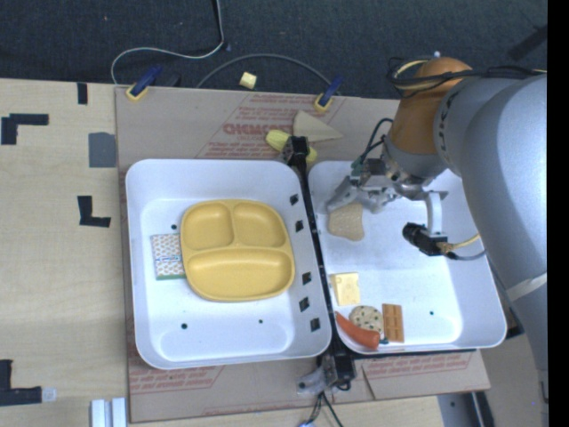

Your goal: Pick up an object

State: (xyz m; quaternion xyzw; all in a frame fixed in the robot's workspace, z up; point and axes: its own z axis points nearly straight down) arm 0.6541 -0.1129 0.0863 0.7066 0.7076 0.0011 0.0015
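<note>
- the gripper (356, 196) sits low in the right bin (444, 327), directly over a tan bread-like piece (347, 224) near the divider.
- its fingers look spread around the piece's top edge; whether they grip it, i cannot tell.
- the piece looks light, soft and squashy, probably foam.
- best taken across its narrow width, mid-body, with gentle pressure.

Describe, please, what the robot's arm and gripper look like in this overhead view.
The arm is bulky, rounded and smooth light grey, with an orange band above the wrist. Thin cables loop around that band. The gripper is a small grey metal assembly, and a black fitting with a cable hangs beside it.
</note>
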